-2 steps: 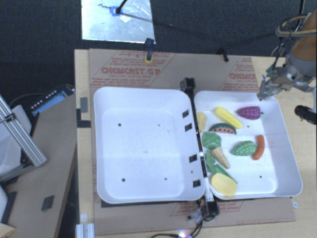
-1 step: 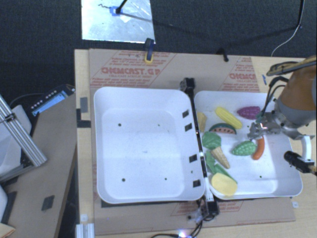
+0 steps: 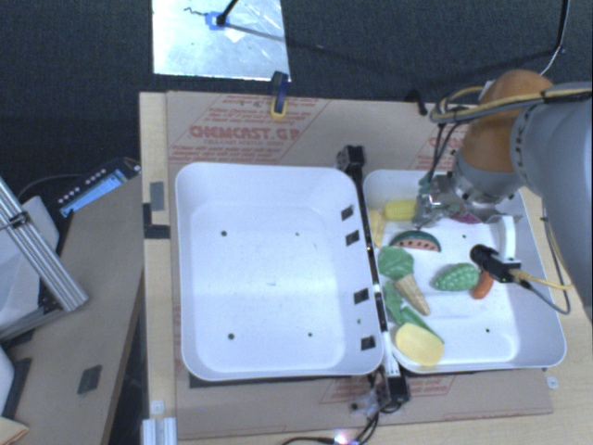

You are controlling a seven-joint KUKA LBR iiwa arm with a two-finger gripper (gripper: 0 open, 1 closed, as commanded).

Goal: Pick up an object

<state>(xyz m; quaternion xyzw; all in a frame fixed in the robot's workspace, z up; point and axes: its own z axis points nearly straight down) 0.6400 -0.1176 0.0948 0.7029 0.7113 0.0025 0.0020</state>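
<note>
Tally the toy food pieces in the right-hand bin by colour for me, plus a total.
In the right bin, as far as the view shows:
Yellow: 2, the block by the gripper and the round piece
Green: 3, the leafy piece, the ice cream cone and the pod
Red and green: 1, the watermelon slice
Orange: 1, the carrot
Total: 7

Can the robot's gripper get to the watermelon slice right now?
Probably yes. The gripper hangs over the right bin, close above the watermelon slice. Nothing lies on top of the slice, though the green leafy toy sits close below it.
</note>
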